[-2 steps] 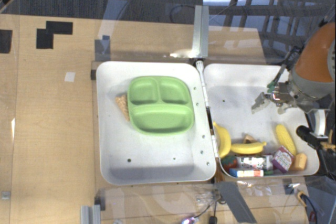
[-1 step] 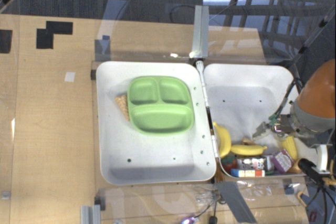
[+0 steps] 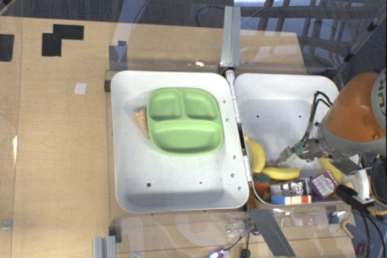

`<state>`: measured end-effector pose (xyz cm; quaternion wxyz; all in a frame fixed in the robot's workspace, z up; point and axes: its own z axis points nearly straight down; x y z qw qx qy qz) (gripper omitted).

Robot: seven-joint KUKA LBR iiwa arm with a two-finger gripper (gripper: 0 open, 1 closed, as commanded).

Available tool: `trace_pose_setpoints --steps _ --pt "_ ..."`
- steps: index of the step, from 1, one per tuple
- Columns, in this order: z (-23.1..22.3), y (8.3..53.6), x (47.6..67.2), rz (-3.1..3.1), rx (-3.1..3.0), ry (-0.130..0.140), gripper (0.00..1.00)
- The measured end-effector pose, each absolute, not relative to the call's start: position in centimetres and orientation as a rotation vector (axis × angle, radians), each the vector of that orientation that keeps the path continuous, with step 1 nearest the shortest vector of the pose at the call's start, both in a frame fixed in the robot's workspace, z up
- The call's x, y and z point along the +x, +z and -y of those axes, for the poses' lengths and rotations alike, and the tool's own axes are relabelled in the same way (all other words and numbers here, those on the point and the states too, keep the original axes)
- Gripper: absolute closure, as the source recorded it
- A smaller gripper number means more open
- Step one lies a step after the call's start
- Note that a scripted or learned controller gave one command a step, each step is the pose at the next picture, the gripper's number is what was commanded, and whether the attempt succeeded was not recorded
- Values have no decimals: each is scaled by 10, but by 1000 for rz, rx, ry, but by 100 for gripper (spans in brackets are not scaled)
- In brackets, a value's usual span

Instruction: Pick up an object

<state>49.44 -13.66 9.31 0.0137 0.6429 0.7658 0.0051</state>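
We see a green divided plate filling the left bin; bananas and small packages crowd the right bin's front edge beneath the gripper.

Arm: cut off at 3 o'clock edge. Cracker: mostly hidden under green plate, at plate's 9 o'clock. Gripper: small, finger state unreadable. Box lettering: too small to read. Purple packet: label unreadable.
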Motion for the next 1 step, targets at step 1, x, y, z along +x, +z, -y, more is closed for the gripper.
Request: trace_pose_setpoints --steps 1 --pt "183 92 495 -2495 1886 22 0"
